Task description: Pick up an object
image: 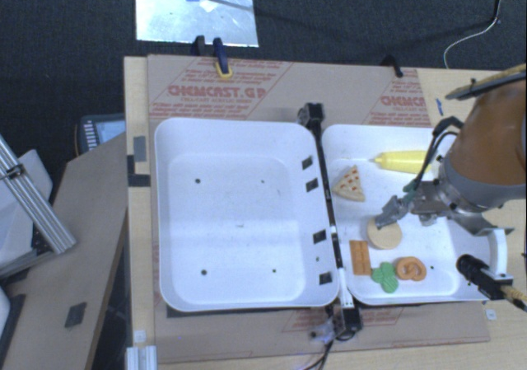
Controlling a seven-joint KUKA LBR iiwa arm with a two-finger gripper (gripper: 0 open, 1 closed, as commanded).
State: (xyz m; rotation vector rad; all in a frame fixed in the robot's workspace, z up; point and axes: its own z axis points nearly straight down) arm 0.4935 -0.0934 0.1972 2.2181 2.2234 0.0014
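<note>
Camera view: the tool is seen just above the round tan disc in the right white bin, its spread not being discernible, with a yellow bottle beyond.

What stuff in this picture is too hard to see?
- Hand, camera view: small and blurry, so its grip cannot be made out.
- Round tan piece: the hand covers its top edge; touching or not is unclear.
- Yellow bottle-shaped toy: its right end is behind the arm.
- Right bin: the arm hides its right part.
- Green piece and orange curled piece: too small to name.
</note>
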